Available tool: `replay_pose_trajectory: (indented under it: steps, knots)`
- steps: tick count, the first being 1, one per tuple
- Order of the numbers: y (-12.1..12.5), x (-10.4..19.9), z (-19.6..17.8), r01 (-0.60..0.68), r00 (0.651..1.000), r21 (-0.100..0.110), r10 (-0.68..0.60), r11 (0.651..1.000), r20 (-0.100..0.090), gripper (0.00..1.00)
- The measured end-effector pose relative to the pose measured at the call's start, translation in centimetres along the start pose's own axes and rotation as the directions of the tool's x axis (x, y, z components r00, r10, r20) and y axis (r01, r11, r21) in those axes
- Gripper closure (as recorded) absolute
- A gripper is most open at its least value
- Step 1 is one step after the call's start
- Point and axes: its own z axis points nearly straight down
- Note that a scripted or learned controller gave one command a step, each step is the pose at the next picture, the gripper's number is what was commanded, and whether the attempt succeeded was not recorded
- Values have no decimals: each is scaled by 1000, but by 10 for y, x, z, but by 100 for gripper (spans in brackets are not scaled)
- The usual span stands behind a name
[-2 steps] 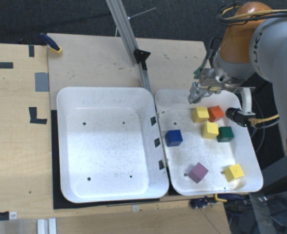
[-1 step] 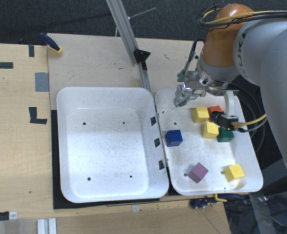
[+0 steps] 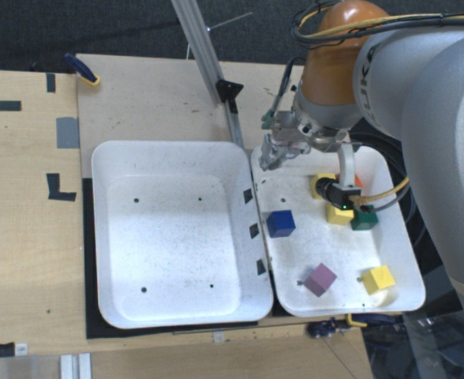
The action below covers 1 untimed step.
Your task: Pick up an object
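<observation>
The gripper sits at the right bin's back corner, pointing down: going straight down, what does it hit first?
Most likely the bare floor of the right bin near its back-left corner. The gripper is well clear of the blue cube, though height is hard to judge.

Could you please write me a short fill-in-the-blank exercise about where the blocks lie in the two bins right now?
1. The blue block lies in the ____ bin.
2. The block nearest the purple block is ____ in colour.
3. The hand hangs over the right bin's ____ corner, by the left bin.

Missing words: right; yellow; far left
</observation>
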Motion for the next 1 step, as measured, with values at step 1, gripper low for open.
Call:
replay_pose_trajectory:
  steps: [1]
  knots:
    - [9, 51, 5, 0, 1000, 1, 0, 1000, 1, 100]
